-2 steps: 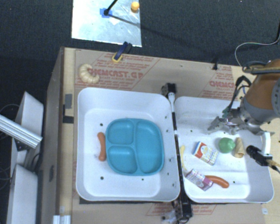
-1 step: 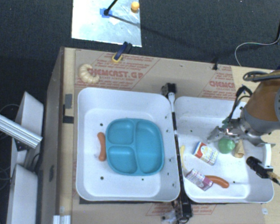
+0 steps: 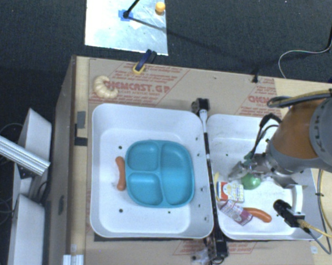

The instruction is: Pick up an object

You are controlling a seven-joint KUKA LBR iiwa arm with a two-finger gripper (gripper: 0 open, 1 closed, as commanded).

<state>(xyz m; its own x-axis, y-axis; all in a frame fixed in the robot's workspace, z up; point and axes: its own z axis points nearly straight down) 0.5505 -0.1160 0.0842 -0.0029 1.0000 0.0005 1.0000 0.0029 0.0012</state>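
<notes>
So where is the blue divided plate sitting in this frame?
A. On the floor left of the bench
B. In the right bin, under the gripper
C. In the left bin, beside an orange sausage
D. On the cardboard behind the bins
C: the blue divided plate lies in the left bin, with an orange sausage just left of it.

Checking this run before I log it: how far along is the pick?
Done: the arm has reached into the right bin, with the gripper low over a green object. In hand: nothing visibly; whether it grips the green object cannot be told. Left: grasp and lift. The orange sausage and packets lie nearby; the blue tray sits in the left bin.
</notes>
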